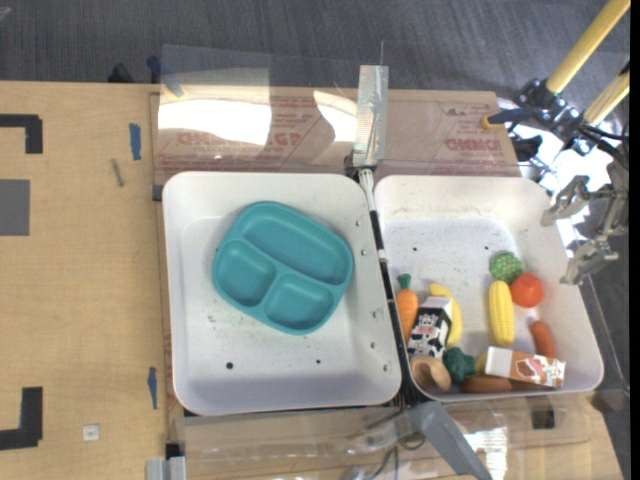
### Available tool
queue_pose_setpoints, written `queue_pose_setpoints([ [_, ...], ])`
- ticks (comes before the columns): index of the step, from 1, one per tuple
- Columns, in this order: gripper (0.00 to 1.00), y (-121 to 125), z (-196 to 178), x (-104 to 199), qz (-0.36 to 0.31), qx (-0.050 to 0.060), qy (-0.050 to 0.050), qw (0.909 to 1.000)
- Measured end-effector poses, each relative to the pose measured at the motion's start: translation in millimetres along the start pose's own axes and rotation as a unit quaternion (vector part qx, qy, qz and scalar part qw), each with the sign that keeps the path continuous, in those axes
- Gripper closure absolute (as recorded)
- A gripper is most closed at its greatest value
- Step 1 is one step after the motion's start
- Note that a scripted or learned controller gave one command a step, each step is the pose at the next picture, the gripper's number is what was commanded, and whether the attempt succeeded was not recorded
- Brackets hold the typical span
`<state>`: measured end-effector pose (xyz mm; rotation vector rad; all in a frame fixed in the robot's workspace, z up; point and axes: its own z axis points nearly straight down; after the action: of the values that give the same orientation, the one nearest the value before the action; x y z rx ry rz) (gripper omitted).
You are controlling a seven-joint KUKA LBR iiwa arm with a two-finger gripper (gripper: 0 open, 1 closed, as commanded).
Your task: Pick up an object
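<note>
The right bin [460,218] holds several toy foods along its near half. An orange carrot [405,306] lies by the left wall, with a black-and-white milk carton [430,331] and a yellow piece [449,311] beside it. A yellow corn cob [500,311] stands in the middle. A green broccoli [506,266] and a red-orange tomato [527,290] sit to its right. At the near rim lie an orange-and-white carton [525,367], a tan piece [432,374] and a dark green piece [459,363].
The left bin [190,358] bears a teal divided plate [283,266]. A clear upright divider [371,113] stands behind the bins. Metal fittings [588,233] and yellow poles [595,33] crowd the right bin's outer edge. The far half of the right bin is bare.
</note>
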<state>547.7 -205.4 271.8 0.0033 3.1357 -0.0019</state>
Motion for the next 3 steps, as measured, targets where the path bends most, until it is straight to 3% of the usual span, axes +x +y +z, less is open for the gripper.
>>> queue_pose_setpoints([
  [1, 0.0, 41, 164, -21, -0.099, -0.004, 0.006, 0.9951],
  [2, 0.0, 53, 182, -20, -0.113, 0.001, -0.002, 0.9936],
  [3, 1.0, 55, 168, -25, -0.114, 0.002, -0.01, 0.9935],
])
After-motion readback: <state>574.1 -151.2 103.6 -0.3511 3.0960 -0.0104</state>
